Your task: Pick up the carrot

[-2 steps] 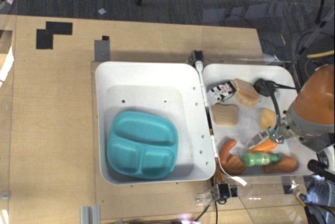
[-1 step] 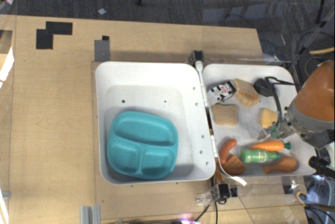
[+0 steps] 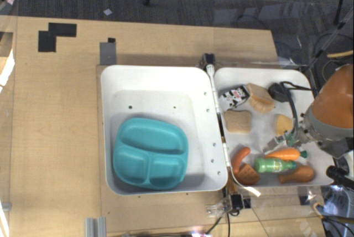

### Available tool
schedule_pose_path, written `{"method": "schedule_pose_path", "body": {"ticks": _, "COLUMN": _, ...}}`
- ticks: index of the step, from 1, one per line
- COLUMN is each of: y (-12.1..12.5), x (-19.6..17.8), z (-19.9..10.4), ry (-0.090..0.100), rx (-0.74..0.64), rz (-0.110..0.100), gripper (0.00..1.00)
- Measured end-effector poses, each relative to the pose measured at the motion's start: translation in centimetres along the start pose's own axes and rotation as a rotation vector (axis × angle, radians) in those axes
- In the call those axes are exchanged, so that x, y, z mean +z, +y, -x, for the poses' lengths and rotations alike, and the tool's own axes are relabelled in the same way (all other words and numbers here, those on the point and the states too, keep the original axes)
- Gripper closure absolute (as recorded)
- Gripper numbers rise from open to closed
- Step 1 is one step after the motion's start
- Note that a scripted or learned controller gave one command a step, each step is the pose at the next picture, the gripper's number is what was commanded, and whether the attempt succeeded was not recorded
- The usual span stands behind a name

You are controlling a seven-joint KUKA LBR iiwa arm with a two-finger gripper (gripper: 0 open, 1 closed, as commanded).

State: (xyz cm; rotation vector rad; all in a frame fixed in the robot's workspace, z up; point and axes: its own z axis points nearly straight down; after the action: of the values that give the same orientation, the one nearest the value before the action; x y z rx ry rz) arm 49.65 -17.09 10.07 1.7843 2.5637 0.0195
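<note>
The carrot (image 3: 285, 154) is orange with a green stub at its right end. It lies flat in the right bin (image 3: 260, 76), near the bin's front right. My gripper (image 3: 283, 140) comes down from the grey arm with the orange band (image 3: 337, 100) and sits right over the carrot's far side, touching or nearly touching it. The wrist hides how the gripper's tips stand, and I cannot tell whether the carrot is gripped.
A green bottle (image 3: 275, 165) lies just in front of the carrot, with a brown sausage (image 3: 298, 175) and red-brown pieces (image 3: 242, 163) nearby. Bread (image 3: 239, 121), a yellow wedge (image 3: 284, 124), a bun (image 3: 260, 98) and a black cable (image 3: 279, 91) lie further back. The left bin (image 3: 155, 78) holds a teal divided plate (image 3: 150, 152).
</note>
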Motion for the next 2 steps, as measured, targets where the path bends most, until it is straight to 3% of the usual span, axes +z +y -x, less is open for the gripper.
{"method": "schedule_pose_path", "body": {"ticks": 1, "y": -1.3, "x": 1.2, "z": 1.8, "ry": 0.007, "rx": 0.145, "rz": -0.012, "gripper": 0.00}}
{"method": "schedule_pose_path", "body": {"ticks": 2, "y": -0.8, "x": -0.1, "z": 1.9, "ry": 0.001, "rx": 0.140, "rz": -0.002, "gripper": 1.00}}
